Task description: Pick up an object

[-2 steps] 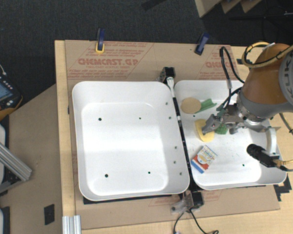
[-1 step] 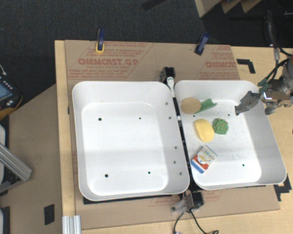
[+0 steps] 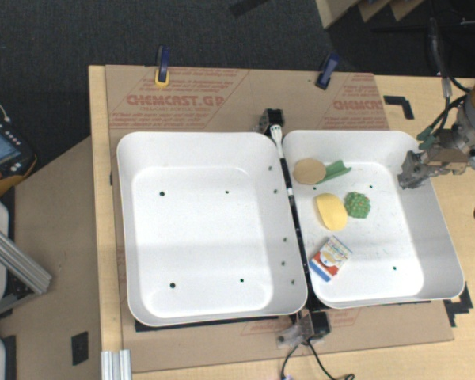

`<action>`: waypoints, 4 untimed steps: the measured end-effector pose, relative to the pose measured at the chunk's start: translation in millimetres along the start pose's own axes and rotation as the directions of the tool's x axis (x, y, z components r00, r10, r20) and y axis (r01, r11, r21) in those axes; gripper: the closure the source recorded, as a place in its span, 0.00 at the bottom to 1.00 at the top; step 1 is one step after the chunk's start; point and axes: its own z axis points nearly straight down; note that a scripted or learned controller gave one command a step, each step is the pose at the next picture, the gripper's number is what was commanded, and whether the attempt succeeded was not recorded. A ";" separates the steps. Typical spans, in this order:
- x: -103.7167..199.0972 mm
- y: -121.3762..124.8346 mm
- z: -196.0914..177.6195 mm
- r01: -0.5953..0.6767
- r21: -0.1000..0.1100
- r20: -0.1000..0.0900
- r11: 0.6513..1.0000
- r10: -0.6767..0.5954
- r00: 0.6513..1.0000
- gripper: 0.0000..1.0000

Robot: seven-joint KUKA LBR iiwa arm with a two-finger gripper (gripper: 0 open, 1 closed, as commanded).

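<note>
The right bin [image 3: 427,236] holds several small items. A tan round piece [image 3: 308,171] lies against a green flat piece [image 3: 335,169] near the bin's back left. A yellow oval object [image 3: 331,211] sits beside a green bumpy ball [image 3: 357,204]. A small red, white and blue carton [image 3: 330,259] lies near the bin's front left. My gripper [image 3: 412,176] hangs over the right bin's back right corner, well to the right of all the items, with nothing seen in it.
The left bin [image 3: 198,228] sits beside the right one, parted by a black divider strip [image 3: 289,204]. Both rest on a cardboard sheet [image 3: 214,97] clamped at the back by two clips [image 3: 163,68]. Cables run along the arm at the right.
</note>
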 end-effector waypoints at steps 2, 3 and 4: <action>164.1 -46.7 -71.7 0.012 -0.004 -0.005 1.000 -0.012 1.000 1.00; 217.4 -46.6 -155.2 0.008 -0.006 -0.006 1.000 -0.008 1.000 1.00; 218.4 -46.4 -228.7 0.002 -0.006 -0.005 1.000 -0.002 1.000 1.00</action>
